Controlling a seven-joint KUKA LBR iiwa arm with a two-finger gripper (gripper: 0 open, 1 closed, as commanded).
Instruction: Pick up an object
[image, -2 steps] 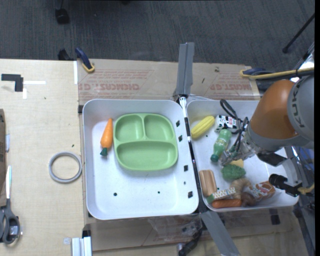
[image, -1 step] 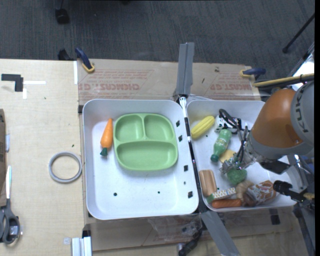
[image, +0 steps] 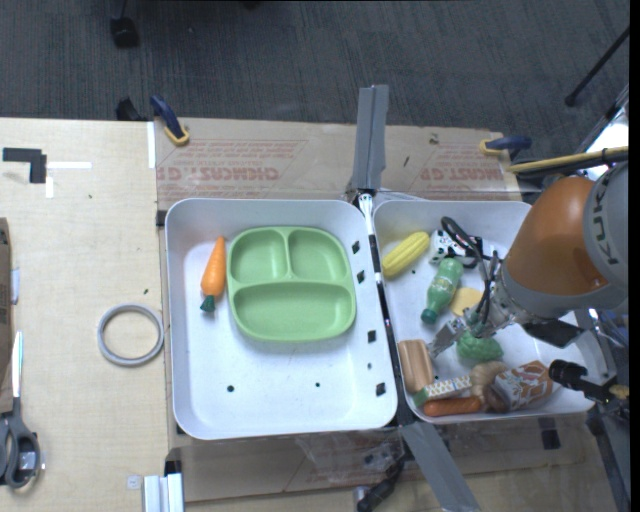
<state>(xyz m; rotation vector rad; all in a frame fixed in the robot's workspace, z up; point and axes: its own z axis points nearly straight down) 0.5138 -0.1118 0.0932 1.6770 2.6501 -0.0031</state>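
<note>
- In the right bin (image: 520, 212), my gripper (image: 470, 325) hangs low among the toys; I cannot tell its state.
- The green lump (image: 480, 349) lies just beside it, on the near side.

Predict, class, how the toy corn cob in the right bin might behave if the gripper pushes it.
The corn cob looks rounded and elongated, so it would probably roll sideways. It lies near the bin's wall, which may stop it. It seems plastic, likely light.
</note>
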